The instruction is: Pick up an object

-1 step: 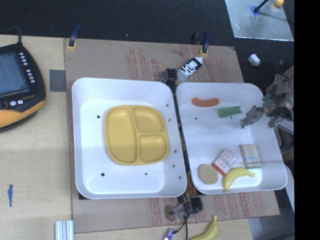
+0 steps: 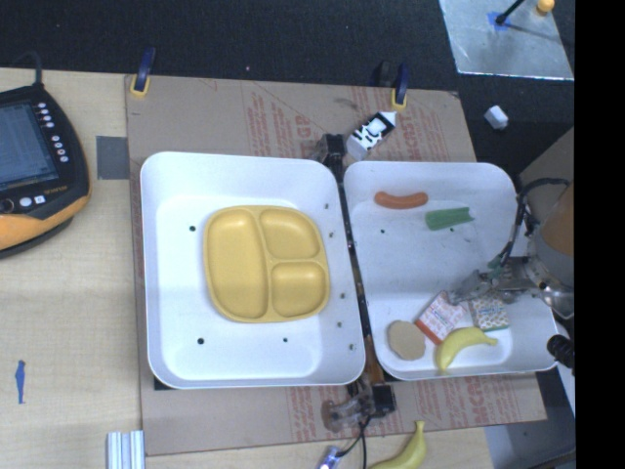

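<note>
The gripper (image 2: 476,287) is down low in the right bin (image 2: 391,179), reaching in from the right edge, its tips just beside the red-and-white packet (image 2: 441,316) and the patterned packet (image 2: 489,314); whether the claw is open or clamped I cannot tell; nothing looks lifted, so the pick is all still to do, I'd judge; count in this bin: one sausage (image 2: 400,200), one green block (image 2: 447,218), two packets, one tan disc (image 2: 405,340), one banana (image 2: 464,344); the left bin (image 2: 176,360) carries one yellow divided plate (image 2: 266,262); a second banana (image 2: 410,447) lies outside on the bench.
</note>
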Robot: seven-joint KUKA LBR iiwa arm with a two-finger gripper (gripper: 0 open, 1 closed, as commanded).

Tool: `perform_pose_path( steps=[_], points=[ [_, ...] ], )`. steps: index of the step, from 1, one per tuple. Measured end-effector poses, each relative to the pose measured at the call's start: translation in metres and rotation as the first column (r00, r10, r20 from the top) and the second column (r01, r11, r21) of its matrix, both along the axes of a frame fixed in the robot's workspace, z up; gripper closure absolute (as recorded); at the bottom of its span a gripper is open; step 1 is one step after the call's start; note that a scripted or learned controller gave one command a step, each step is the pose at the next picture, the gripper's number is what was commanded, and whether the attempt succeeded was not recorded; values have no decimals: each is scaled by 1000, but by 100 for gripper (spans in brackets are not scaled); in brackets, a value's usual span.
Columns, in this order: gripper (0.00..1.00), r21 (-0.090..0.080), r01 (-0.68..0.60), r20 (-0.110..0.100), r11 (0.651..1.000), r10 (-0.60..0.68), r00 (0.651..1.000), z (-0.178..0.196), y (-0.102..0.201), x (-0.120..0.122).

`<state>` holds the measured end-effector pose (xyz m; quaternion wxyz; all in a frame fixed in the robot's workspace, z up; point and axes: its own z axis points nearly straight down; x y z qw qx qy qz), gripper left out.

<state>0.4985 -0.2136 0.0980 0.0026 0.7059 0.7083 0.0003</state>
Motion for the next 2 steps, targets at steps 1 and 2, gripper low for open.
perform_pose_path(
  steps=[1, 2],
  points=[
    [0, 3, -4, -8, 1000, 4, 1000, -6, 29, 46],
    [0, 3, -4, -8, 1000, 4, 1000, -6, 70, 101]
  ],
)
